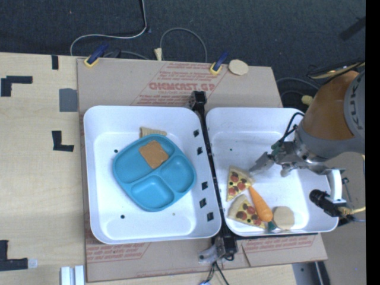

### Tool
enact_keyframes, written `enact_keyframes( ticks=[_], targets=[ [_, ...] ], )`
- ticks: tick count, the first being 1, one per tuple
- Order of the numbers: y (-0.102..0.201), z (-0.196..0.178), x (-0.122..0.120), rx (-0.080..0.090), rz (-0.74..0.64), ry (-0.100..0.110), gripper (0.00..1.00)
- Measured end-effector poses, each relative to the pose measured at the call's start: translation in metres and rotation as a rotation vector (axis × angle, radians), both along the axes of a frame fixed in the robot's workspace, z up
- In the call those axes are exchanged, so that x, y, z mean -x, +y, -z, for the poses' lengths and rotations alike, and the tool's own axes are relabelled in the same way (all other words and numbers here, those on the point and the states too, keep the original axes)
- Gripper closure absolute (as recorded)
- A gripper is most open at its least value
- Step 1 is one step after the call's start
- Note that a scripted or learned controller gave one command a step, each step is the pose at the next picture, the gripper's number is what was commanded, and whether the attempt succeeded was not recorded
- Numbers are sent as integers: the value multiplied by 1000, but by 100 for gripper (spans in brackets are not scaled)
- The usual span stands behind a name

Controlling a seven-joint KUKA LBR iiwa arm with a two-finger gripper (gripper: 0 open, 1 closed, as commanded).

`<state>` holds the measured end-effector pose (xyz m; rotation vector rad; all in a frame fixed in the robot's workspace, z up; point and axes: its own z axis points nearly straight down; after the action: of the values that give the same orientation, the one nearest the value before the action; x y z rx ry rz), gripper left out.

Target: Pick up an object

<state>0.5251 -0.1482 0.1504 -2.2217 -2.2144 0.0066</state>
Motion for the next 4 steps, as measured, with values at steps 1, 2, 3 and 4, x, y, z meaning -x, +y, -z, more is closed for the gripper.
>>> enact_keyframes(
  ticks=[1,2,3,4],
  targets=[
    [-46,-84,-46,6,-3,-16,0],
    [7,-43,0,-3,-6,1,0],
    [46,32,6,-3,-6,3,0],
    [12,-128,-33,6,-4,-23,0]
  ],
)
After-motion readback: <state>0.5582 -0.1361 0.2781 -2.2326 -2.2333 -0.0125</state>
